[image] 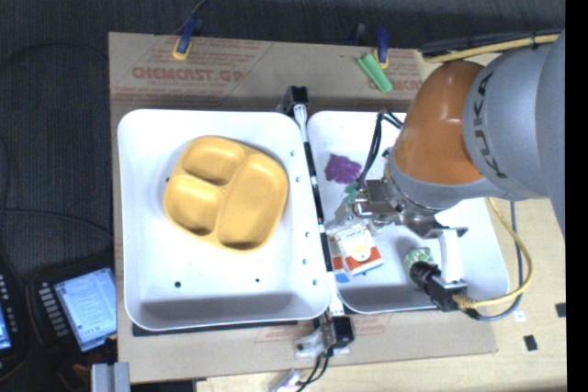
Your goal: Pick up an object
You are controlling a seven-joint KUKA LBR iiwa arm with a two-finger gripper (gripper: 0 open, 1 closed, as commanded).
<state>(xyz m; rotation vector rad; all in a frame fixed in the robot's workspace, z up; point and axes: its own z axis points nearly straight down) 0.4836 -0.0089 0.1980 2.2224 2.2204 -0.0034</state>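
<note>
**Arm down in right bin, over small carton**

Two shallow white bins side by side on a brown cardboard sheet. Left white bin (138, 197) holds a yellow three-compartment plastic tray (225, 191), lying roughly mid-bin, tilted a bit. Right white bin (496, 266) holds a crumpled purple scrap (343, 167) near its upper left, a small white carton with orange and red print and a blue edge (356, 252) at lower left close to the divider, and a small greenish round item (419, 254) just right of the carton, too small to identify.

Grey arm with orange band (446, 138) reaching in from the right, covering much of the right bin. Gripper (361, 207) low in the bin, directly above the carton's top edge, touching or nearly so; contact not resolvable. Finger state: cannot tell, hardware clutter hides the tips. Carton lying on bin floor, not visibly between anything.

Green clip (375, 72) and blue clips on the cardboard's top edge. Yellow cable (501, 294) looping off the wrist, lower right.
</note>
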